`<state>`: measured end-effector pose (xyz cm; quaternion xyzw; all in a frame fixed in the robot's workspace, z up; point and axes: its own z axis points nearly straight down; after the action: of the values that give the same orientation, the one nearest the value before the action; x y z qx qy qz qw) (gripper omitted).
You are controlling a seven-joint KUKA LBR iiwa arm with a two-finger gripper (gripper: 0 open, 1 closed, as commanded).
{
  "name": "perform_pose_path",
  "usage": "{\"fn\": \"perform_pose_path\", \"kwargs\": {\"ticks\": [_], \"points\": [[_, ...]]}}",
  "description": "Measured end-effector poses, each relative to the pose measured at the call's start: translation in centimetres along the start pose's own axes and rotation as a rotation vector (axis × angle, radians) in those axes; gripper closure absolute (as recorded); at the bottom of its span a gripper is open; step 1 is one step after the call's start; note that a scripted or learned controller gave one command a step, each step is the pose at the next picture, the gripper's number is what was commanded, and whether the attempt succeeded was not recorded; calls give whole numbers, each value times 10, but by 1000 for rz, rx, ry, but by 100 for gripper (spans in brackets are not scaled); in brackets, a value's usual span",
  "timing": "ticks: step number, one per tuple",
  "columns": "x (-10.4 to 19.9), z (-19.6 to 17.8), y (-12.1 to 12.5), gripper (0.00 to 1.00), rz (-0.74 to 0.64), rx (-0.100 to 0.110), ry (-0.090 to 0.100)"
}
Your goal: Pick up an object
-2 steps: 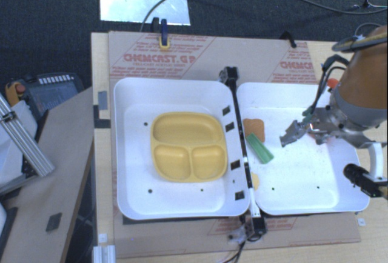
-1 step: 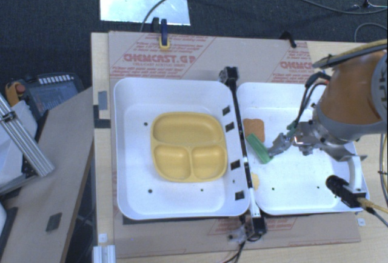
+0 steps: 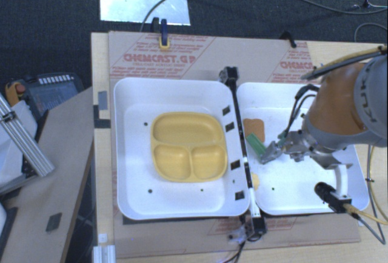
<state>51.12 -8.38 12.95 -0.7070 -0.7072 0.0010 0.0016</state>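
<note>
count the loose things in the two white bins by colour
yellow: 2, the divided tray in the left bin and a small piece by the divider in the right bin
orange-brown: 1, a flat block in the right bin
green: 1, a small item at the tip of the hand
total: 4

Gripper point(image 3: 267, 154) low, arm from right

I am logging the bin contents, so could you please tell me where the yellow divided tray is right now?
The yellow divided tray lies flat in the middle of the left white bin, left of the divider between the bins.
</note>
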Motion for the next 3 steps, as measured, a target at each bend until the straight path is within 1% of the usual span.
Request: {"fn": "perform_pose_path", "kwargs": {"ticks": [1, 2, 3], "points": [[0, 46, 1, 0, 0, -4, -1], [0, 35, 1, 100, -1, -6, -1], [-6, -16, -6, 100, 1, -9, -2]]}}
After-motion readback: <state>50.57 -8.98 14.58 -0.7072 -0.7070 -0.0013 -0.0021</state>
